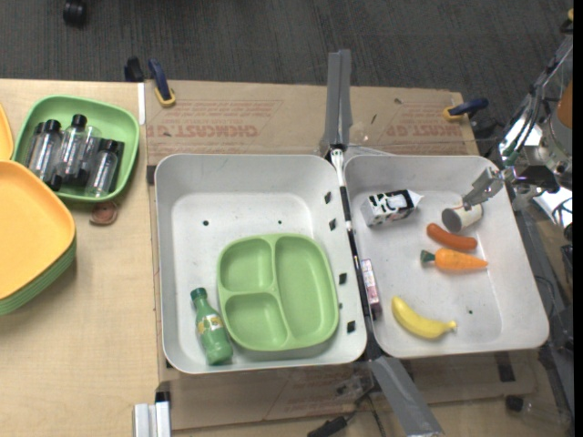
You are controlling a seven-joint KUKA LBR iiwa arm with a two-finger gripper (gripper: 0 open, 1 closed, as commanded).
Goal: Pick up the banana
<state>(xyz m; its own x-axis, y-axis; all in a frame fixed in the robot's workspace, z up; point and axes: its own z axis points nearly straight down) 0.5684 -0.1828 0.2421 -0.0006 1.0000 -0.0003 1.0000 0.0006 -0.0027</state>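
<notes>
Here, the banana [423,320] lies loose near the front edge of the right bin [519,333], well apart from the arm's jaws [480,190], which hang by the bin's back right corner, presumably not yet reaching; whether they are released or clenched cannot be told.

The stack of orange plates [32,235] is cut off by the left edge.
</notes>
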